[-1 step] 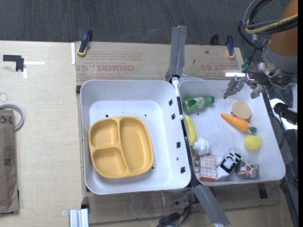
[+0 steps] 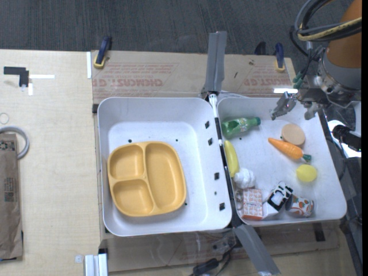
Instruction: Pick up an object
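Hovering gripper [image 2: 294,103] seen over right bin [image 2: 336,171] back edge, fingers spread, nothing between them | round tan disc [image 2: 293,134] and carrot [image 2: 287,148] just below it | green bottle [image 2: 240,125], banana [image 2: 231,156], yellow ball [image 2: 307,173] nearby | yellow divided plate [image 2: 146,178] in left bin [image 2: 115,119]

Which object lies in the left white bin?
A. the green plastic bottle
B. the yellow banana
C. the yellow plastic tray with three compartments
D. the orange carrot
C: the yellow plastic tray with three compartments rests on the floor of the left white bin, while the green plastic bottle, the orange carrot and the yellow banana all lie in the right white bin.
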You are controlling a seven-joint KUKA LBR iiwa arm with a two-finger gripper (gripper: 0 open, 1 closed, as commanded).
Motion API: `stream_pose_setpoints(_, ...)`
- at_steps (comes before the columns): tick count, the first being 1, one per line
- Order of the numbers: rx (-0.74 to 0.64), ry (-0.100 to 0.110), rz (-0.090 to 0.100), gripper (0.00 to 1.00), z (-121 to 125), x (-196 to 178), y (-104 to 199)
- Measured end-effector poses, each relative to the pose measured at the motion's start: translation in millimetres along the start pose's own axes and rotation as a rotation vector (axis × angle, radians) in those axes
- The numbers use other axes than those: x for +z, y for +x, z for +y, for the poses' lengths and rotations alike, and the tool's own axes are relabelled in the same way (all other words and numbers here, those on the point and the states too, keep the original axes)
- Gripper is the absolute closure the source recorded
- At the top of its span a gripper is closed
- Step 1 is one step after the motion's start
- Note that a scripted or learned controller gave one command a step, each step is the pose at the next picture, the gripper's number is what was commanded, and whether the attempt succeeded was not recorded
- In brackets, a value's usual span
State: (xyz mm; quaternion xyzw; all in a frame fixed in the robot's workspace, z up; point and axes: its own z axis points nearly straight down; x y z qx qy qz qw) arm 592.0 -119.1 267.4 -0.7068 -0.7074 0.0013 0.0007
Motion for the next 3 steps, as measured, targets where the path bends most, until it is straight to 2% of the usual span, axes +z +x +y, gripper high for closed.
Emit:
stream_pose_setpoints(1,-0.101,-0.001,0.000,0.00,-25.2,96.3,-47.1)
stream_pose_setpoints(2,-0.223,-0.002,0.000,0.00,-69.9,104.7,-69.8)
stream_pose_setpoints(3,-0.165,-0.003,-0.001,0.00,12.1,175.8,-80.0)
